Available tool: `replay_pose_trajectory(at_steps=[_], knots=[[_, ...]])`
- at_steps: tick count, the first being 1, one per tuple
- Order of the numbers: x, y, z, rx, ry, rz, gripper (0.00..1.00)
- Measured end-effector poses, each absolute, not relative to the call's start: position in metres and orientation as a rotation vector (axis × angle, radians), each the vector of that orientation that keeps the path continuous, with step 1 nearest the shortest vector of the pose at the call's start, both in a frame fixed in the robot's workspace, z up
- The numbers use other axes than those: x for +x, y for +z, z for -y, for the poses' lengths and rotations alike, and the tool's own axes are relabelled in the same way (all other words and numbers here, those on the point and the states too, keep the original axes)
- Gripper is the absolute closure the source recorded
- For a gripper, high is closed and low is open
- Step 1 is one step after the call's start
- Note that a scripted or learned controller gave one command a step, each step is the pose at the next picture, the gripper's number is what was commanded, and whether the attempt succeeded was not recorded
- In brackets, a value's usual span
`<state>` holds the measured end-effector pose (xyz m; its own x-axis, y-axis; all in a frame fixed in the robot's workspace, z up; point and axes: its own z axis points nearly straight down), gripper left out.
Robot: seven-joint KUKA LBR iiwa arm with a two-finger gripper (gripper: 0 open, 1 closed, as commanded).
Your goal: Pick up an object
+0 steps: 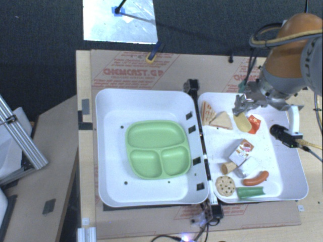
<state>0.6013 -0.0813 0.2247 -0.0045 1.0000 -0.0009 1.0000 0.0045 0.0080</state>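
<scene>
Dark carpet-like floor all around. Pale wooden counter (60,135) with a brown cardboard sheet (136,72) printed in red, under two white bins. Left bin (108,115) with a green divided tray (154,149) in its middle. Right bin (290,178) with small toy foods. Shiny silver sheet (121,14) on the floor behind the counter. Grey arm (295,49) with orange band, above the far right corner of the right bin. Gripper (241,105) low over the far part of this bin, just beside a tan wedge (221,120) and a yellow piece (243,123); cannot tell if fingers apart or together. Nearer: small carton (241,152), red sausage (255,177), cookie (225,185), green bean (250,191).
</scene>
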Motion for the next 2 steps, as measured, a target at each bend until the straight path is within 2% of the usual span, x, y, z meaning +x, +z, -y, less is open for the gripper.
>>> replay_pose_trajectory(at_steps=[1,2], knots=[[0.602,0.225,0.081,2.215,0.003,-2.225,1.00],[0.564,0.214,0.045,2.215,-0.001,-2.231,1.00]])
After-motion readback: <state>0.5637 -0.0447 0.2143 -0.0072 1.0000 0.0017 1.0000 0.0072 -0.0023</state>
